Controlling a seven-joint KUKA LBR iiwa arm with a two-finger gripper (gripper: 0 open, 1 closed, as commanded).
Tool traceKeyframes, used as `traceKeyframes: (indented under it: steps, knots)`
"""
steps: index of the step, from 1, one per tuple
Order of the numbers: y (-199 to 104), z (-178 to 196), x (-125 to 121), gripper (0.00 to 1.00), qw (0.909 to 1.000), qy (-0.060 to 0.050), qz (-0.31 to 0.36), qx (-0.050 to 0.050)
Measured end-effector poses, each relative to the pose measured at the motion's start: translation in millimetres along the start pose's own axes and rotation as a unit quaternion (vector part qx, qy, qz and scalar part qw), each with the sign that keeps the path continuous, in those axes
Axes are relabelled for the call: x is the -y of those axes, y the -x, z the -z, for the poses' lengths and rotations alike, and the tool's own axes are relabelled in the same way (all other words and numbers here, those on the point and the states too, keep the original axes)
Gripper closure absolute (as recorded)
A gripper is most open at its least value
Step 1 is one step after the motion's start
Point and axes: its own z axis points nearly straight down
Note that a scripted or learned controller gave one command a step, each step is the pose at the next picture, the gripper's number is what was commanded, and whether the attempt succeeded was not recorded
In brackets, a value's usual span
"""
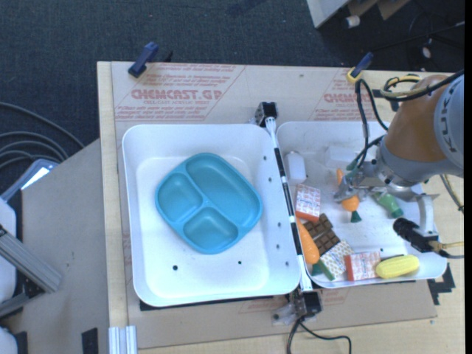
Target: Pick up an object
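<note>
The small orange toy carrot [349,202] lies in the right bin [413,279], right of frame centre. It looks like light, hard, smooth plastic, likely to slip; best pinched across its thicker middle. The pincer [348,192] sits right on top of it, apparently touching. Whether it's apart or clamped, I cannot tell from here.

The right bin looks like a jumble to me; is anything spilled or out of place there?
Nothing looks spilled. The right bin holds toy food lying loose at all angles: a carrot, a chocolate bar and corn. The blue plate sits skewed in the left bin, nothing on it.
</note>
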Motion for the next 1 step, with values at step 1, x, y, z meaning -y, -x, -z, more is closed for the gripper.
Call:
traceKeyframes:
  steps: [1]
  knots:
    - [-99.5, 90.3, 13.2, 1.0, 1.0, 0.001, 0.001, 0.0]
